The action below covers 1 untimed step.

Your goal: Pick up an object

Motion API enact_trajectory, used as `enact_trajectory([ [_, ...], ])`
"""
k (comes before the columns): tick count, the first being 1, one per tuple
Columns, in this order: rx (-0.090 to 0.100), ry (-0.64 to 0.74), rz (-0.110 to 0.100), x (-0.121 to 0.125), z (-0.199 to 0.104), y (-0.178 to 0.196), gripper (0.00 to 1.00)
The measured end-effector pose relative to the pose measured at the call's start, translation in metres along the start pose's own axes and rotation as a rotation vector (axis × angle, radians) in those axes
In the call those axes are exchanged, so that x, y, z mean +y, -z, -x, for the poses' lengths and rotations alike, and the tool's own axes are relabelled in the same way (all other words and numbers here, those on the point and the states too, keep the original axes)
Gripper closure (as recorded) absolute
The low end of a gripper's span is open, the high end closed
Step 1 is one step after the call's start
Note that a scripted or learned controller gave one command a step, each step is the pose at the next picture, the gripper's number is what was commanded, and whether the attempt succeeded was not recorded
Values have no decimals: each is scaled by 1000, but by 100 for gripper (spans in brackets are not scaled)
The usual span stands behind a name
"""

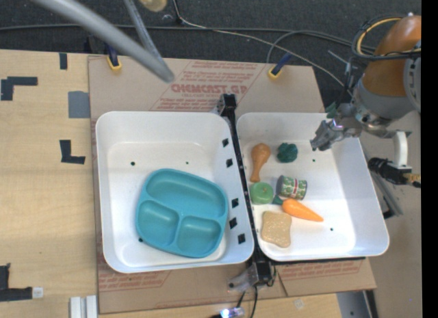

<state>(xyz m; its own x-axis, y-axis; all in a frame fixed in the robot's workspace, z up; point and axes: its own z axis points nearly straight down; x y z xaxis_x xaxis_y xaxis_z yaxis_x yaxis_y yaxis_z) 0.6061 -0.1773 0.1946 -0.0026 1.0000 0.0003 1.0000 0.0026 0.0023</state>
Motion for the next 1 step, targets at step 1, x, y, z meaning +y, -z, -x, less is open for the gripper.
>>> enact_trajectory([
  [1, -1, 0, 3, 1, -1, 53, 100],
])
